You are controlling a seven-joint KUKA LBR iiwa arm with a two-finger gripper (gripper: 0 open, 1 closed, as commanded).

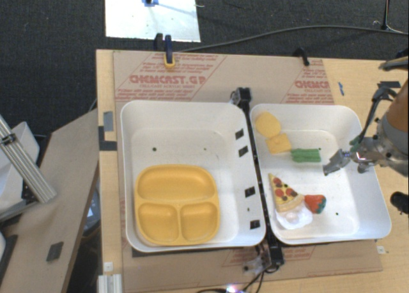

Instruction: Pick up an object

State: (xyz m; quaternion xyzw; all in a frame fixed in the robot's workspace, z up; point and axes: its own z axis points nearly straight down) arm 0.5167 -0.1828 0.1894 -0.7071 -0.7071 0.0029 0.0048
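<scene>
Green toy (305,155) lies just beside the fingers (333,165).

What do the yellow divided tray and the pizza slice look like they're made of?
The yellow tray looks like moulded plastic with a smooth, slightly glossy finish: uniform colour, rounded compartment edges. The pizza slice seems a toy, probably plastic or rubber, given its flat painted toppings; the view leaves that open.

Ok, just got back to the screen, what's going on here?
The arm's tool is over the right bin, beside the green piece and holding nothing. The pizza slice, strawberry, and two yellow pieces lie untouched. The left bin holds a yellow divided tray. No pick yet.
</scene>
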